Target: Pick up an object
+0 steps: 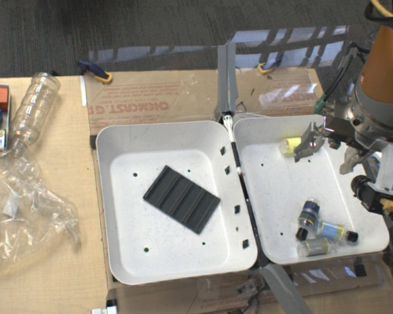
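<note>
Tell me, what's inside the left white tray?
Inside the left bin lies one dark ribbed slab, flat and turned at an angle, apart from the walls. A few small dark holes dot the floor. Whatever is beneath the slab is covered.

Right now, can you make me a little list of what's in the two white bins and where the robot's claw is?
left bin: one dark grey ribbed rectangular panel, lying flat and slanted near the middle
right bin: small yellow cylinder near the back; cluster of small bottles near the front
bottle cluster: one with a dark blue body, one pale blue with a black cap, one clear
gripper: low over the back of the right bin, just right of the yellow cylinder
holding anything: nothing seen between its fingers
</note>
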Available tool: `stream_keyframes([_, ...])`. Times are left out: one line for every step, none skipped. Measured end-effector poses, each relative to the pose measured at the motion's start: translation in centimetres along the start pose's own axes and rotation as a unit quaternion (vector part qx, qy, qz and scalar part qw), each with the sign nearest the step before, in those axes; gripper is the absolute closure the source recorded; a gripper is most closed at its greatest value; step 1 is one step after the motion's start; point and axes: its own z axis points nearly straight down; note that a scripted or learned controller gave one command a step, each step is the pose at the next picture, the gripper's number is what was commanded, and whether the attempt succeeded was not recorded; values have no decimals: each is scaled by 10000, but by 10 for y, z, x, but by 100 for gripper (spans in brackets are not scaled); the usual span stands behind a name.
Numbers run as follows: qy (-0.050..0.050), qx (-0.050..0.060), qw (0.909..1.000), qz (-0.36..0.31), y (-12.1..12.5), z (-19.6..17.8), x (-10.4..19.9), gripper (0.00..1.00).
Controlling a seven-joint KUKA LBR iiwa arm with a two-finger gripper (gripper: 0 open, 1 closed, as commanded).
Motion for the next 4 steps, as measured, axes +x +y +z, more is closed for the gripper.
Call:
stream_keyframes([1, 21, 9931, -1171, -41, 171, 100, 0])
stream_keyframes([9, -1, 9657, -2596, 10, 137, 11, 0])
stream_keyframes([6, -16, 8638, -5039, 16, 17, -40, 0])
stream_keyframes([17, 7, 8962, -4436, 13, 169, -35, 0])
